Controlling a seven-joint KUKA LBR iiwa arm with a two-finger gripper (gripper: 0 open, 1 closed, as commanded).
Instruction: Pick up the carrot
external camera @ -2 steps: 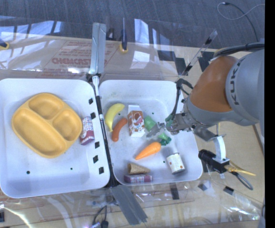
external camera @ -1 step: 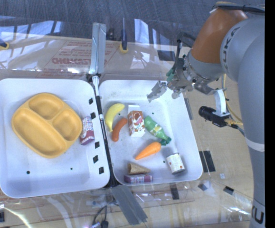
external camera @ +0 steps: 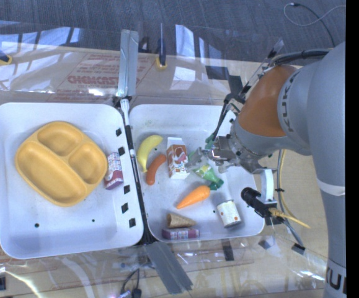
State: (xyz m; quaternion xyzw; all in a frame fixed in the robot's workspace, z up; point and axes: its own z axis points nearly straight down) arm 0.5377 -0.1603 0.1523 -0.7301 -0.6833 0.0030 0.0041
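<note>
Right bin (external camera: 167, 113): the carrot (external camera: 194, 197) lies on the floor near the middle, orange, tip pointing lower left, its green leafy top (external camera: 209, 176) up and to the right. Nothing touches the orange body.

Gripper (external camera: 211, 151) sits over the right part of this bin, just above the carrot's green top. The wrist and dark hardware cover most of it; cannot tell how far the fingers are spread, nor whether anything is between them. The greens and the gripper parts overlap in the view, so contact there is unclear.

The arm (external camera: 315, 104), grey with an orange band, comes in from the right and hides the bin's right wall and part of the worktop behind it (its lower stretch is cut off by the frame's bottom edge).

Other items in the right bin: a banana (external camera: 146, 149) and an orange sausage-like piece (external camera: 154, 168) at left, lying close together; a small carton (external camera: 177, 158) with red print beside them, label too small to read; a white can (external camera: 229, 213) right of the carrot; an ice-cream cone (external camera: 179, 220) and a flat pink-red packet (external camera: 180, 233) near the front wall.

Left bin (external camera: 5, 197): a yellow divided plate (external camera: 60, 162), and a small red-labelled can (external camera: 113, 171) against its right side.
</note>
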